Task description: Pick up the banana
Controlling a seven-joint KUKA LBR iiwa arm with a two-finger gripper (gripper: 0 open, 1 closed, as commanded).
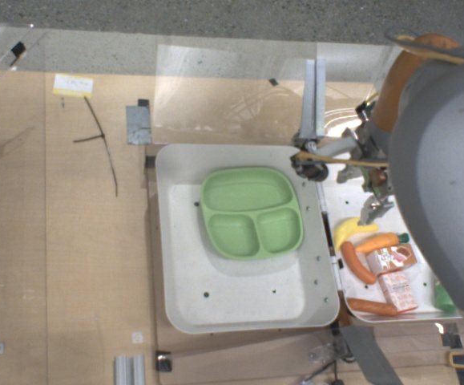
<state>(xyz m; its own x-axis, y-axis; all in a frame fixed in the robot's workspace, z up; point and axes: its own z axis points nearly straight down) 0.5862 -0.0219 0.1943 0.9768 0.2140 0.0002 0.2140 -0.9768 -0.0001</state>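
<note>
The yellow banana (350,231) lies in the right bin (337,191), close to its left wall. An orange carrot (382,242) touches the banana's right end. My gripper (375,205) hangs just above and to the right of the banana, under the big grey arm (444,175) with its orange band. Nothing shows in the gripper's grasp. The arm hides most of the right bin.
The left bin (175,295) holds a green divided plate (252,212). Beside the banana lie a reddish sausage (357,263), a red-and-white carton (396,279), another sausage (372,305) and a green item (444,297). A thin upright post (314,103) stands behind the bins.
</note>
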